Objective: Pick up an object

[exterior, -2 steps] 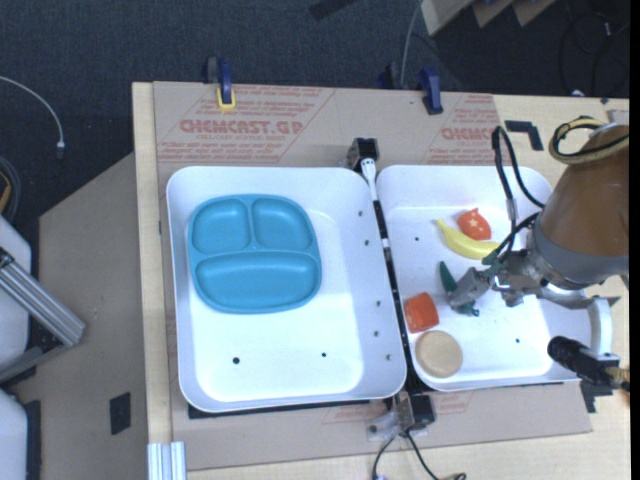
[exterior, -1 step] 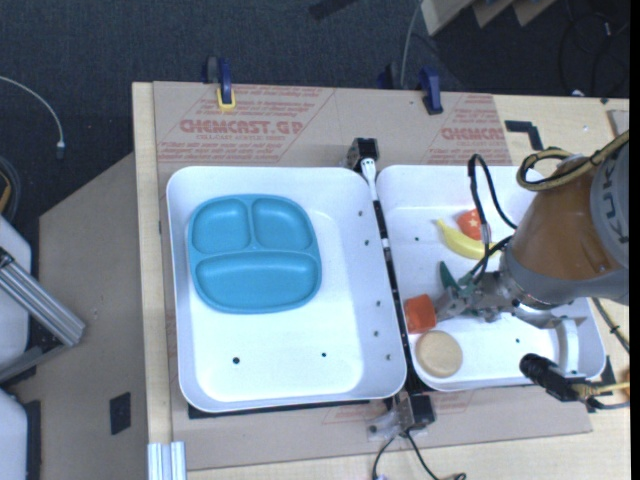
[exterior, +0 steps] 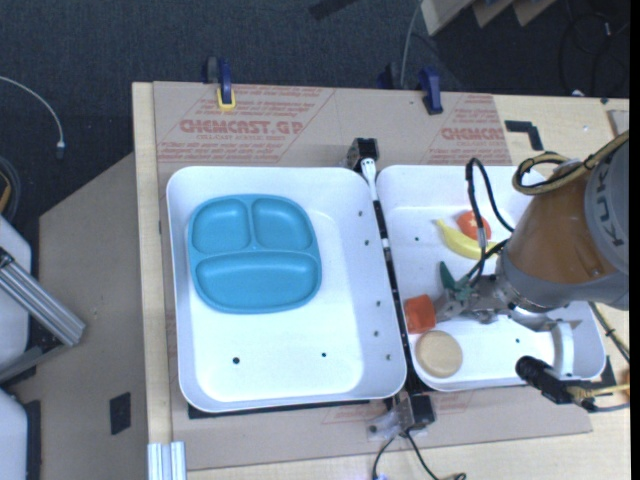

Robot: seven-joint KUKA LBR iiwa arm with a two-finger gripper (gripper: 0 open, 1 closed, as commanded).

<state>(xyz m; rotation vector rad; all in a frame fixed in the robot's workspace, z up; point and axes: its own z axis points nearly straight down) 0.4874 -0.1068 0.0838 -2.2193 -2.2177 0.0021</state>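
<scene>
The right bin [exterior: 440,193] holds several small objects. A yellow banana-shaped piece [exterior: 455,238] lies beside a red-orange piece [exterior: 470,222]. Lower down, an orange block [exterior: 420,314] rests by the bin's left wall, and a round beige disc [exterior: 438,353] sits near the front edge. A small dark green object [exterior: 450,277] lies in the middle. My gripper [exterior: 464,298] reaches in from the right, low over the bin floor, right beside the green object and just right of the orange block. The arm's body hides the bin's right half.
The left bin [exterior: 340,348] carries a blue divided plate [exterior: 256,252] in its upper left. A black divider [exterior: 385,258] runs between the bins. Black cables [exterior: 478,203] loop above the wrist. Blue clamps [exterior: 224,80] grip the bench's far edge.
</scene>
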